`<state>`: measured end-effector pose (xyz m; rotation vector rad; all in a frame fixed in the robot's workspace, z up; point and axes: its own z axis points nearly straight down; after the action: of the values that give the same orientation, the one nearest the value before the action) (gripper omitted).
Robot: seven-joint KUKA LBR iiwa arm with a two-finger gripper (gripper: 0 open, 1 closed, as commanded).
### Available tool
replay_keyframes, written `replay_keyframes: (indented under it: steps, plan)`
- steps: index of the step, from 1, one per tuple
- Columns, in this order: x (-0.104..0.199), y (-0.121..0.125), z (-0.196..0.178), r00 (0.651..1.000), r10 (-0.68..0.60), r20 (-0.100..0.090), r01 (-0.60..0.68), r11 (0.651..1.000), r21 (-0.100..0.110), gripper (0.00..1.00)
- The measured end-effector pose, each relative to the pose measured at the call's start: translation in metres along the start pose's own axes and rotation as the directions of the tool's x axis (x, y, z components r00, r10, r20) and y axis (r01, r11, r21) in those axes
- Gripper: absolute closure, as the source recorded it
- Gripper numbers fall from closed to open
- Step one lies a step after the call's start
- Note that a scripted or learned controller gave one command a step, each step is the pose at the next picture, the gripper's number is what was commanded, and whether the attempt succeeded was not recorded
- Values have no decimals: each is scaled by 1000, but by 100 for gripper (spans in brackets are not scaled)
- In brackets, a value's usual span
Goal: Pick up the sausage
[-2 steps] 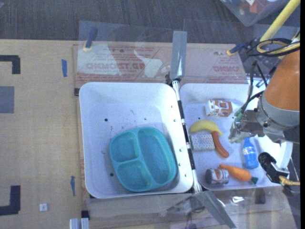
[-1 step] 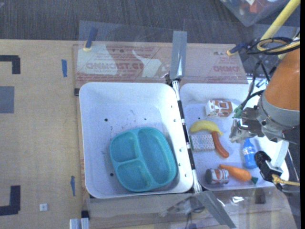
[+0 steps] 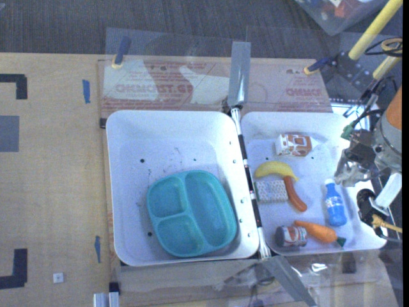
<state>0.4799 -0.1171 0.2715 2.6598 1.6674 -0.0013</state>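
While my gripper hangs over the right edge of the right bin, I cannot tell how its fingers stand. My sausage lies slanted mid-bin, well apart from it, its far end touching the banana, with the grey sponge just to its left. Between sausage and gripper stands a blue bottle; a carrot lies nearer.

You see a reddish-orange sausage, a curved yellow banana, and a teal divided plastic plate in white bins.
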Motion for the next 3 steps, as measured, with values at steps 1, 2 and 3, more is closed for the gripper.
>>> replay_keyframes:
  steps: [1,2,3]
  plan:
    - [60,-26,39,996,91,-1,-91,996,6,100]
    - [43,4,60,932,-363,-3,363,932,4,100]
    - [15,-8,37,911,-413,-2,413,911,1,100]
